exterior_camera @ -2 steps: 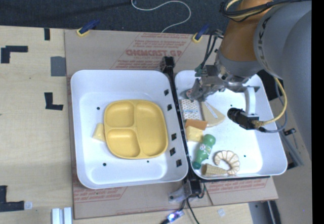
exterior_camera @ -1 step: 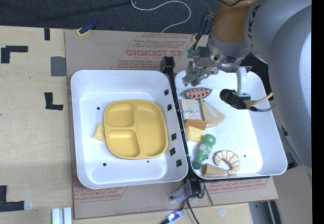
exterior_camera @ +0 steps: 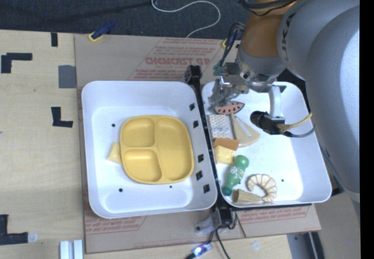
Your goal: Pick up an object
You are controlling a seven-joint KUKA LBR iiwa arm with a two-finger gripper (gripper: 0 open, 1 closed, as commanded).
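Leftmost, the left bin (exterior_camera: 99, 152) holds a yellow divided plate (exterior_camera: 156, 148), lying flat near the bin's middle. A small yellow wedge (exterior_camera: 113, 152) pokes out from under the plate's left edge, touching it.

Right bin (exterior_camera: 304, 185) holds the clutter, mostly along its left wall. Top to bottom down that wall: a watermelon slice (exterior_camera: 231, 109), pink with a dark rind; a pale patterned cracker (exterior_camera: 220, 125) just below it; an orange cheese-like block (exterior_camera: 225, 148); a green bottle-shaped toy (exterior_camera: 235, 171), tilted; a croissant (exterior_camera: 262, 185) near the front, with a tan wedge (exterior_camera: 248, 196) touching its lower left. A cream flat piece (exterior_camera: 248, 133) lies right of the cracker.

Gripper (exterior_camera: 221, 93) sits low at the back left corner of the right bin, just above and left of the watermelon slice, near it. Whether its tips are spread or pressed together: cannot tell, metal parts overlap there. Grey arm (exterior_camera: 327, 47) with orange band (exterior_camera: 270, 15) reaches in from the right.
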